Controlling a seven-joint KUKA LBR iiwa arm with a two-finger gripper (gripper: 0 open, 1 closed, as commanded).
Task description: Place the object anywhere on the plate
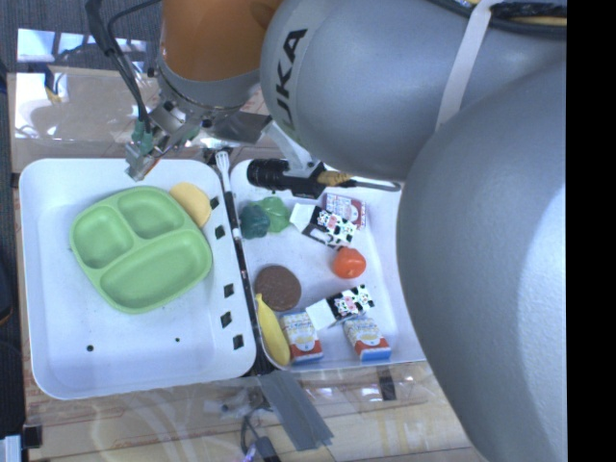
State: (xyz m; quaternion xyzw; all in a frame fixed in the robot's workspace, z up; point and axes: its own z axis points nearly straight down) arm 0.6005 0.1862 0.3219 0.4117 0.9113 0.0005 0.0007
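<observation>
While the grey arm with its orange band (385, 65) reaches in from the right and covers much of the view, its gripper (141, 160) hangs above the far left corner of the left shallow white bin (58, 340). Whether the jaws are wide or narrow cannot be told from this angle, and nothing is seen between them.

In that bin lies a light green plastic plate with three compartments (144, 248). A small rounded yellow object (192, 200) sits against the plate's far right corner, touching the rim. Whether it rests on the rim or just beside it is unclear, but it is not inside any compartment.

The right shallow white bin (390, 287) holds the other things:
- A dark teal-green lump (255, 221) is touching a lighter green one (277, 212).
- A black-and-white cow-patterned carton (335, 221) is just right of them.
- A red-orange ball-shaped thing (349, 263) lies below that carton.
- A flat brown disc (277, 287) is near the dividing wall.
- A yellow banana (272, 333) lies along that wall.
- A second cow-patterned carton (351, 302) is near the front.
- Two small blue-and-orange cartons (301, 337) lie near the front edge.

Both bins stand on a pale wooden table (144, 422).
</observation>
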